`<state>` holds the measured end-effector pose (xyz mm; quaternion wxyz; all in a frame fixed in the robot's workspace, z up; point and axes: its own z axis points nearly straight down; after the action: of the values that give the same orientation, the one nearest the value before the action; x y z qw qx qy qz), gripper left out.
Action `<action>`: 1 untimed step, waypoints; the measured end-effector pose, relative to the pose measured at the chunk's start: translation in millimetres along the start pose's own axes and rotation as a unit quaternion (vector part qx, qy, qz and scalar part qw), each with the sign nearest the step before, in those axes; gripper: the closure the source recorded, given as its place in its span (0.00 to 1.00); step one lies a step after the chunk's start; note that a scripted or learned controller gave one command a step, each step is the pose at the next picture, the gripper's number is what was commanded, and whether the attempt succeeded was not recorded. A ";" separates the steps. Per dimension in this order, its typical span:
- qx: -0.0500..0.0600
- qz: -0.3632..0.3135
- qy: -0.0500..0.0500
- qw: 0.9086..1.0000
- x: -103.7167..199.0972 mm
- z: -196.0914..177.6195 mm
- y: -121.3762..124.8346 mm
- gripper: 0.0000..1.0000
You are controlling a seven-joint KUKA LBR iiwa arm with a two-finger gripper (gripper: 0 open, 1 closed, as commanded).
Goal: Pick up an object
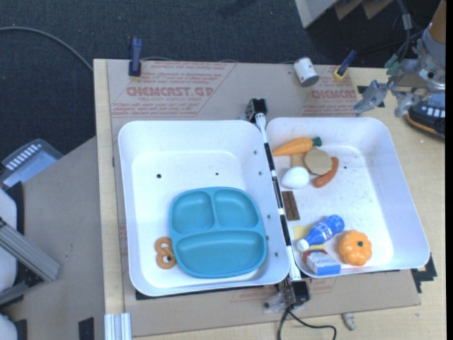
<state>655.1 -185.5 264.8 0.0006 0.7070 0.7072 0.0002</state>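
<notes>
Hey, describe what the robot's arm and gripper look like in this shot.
At the camera view's upper right, the gripper is pale grey metal with two slim, angular fingers. Above it sits a rounded grey wrist section of the arm, with dark cables running alongside and small teal-blue fittings.

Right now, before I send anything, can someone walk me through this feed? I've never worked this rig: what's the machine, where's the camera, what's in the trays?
You are seeing one fixed camera above the bench, looking down at a slant. The machine is a robot arm entering at the upper right; its gripper hangs above the bench outside the bins, and nothing shows between its fingers.

Two shallow white bins sit side by side. The left bin holds a blue divided plate and a small pretzel beside it. The right bin holds a carrot, a white egg, a round tan piece, a sausage, a blue bottle, a small pumpkin and a small box.
</notes>
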 end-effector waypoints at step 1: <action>0.001 -0.001 0.001 1.000 63.3 99.6 11.0 0.00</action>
<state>666.2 -122.3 165.2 -0.0011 0.7065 0.7077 -0.0002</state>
